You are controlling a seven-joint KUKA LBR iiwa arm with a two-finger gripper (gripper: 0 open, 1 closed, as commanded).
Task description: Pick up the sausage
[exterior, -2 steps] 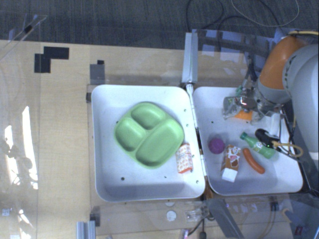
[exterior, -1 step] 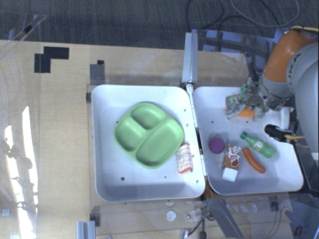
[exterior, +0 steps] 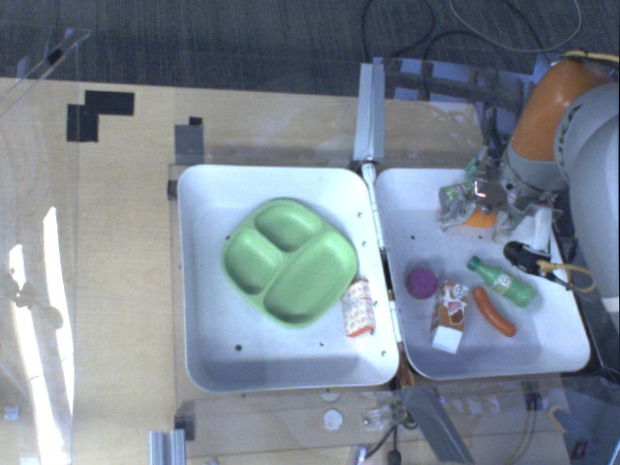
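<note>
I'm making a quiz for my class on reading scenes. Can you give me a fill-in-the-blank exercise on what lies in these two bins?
1. The green divided plate lies in the ____ bin.
2. The sausage lies in the right bin, just below the green ____.
3. The round ball in the right bin is ____ in colour.
4. The small can lies beside the plate, in the ____ bin.

Missing words: left; bottle; purple; left

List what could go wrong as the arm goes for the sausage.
1. The sausage lies close beside the green bottle, so the fingers may catch or knock the bottle instead.
2. The gripper sits at the right bin's far end over an orange item, away from the sausage; a short move would miss.
</note>
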